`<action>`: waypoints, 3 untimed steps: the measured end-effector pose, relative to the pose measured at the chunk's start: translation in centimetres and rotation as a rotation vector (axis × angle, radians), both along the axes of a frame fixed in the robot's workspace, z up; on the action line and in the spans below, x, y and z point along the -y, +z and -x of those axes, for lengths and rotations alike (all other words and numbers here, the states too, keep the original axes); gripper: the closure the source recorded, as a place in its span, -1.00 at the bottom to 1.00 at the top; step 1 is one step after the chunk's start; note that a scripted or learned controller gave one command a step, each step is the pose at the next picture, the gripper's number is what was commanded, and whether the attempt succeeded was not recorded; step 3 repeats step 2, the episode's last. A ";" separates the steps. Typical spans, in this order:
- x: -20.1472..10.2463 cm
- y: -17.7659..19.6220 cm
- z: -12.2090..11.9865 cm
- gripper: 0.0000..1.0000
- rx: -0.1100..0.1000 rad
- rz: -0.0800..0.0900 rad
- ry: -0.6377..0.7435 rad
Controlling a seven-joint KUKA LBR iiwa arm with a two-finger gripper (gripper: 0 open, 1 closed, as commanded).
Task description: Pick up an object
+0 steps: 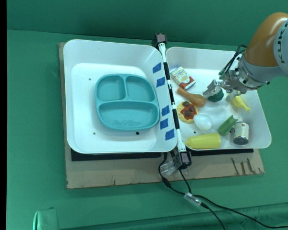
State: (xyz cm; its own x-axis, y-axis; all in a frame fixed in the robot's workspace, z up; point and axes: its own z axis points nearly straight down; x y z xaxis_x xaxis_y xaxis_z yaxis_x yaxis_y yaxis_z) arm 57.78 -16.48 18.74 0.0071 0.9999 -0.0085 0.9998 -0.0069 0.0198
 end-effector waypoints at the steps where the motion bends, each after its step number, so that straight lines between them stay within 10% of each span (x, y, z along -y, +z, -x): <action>1: 0.4 1.5 -0.2 1.00 0.013 0.007 -0.007; 2: -7.8 17.4 -0.7 1.00 -0.005 -0.004 0.002; 3: -7.8 17.4 -0.7 1.00 -0.005 -0.004 0.002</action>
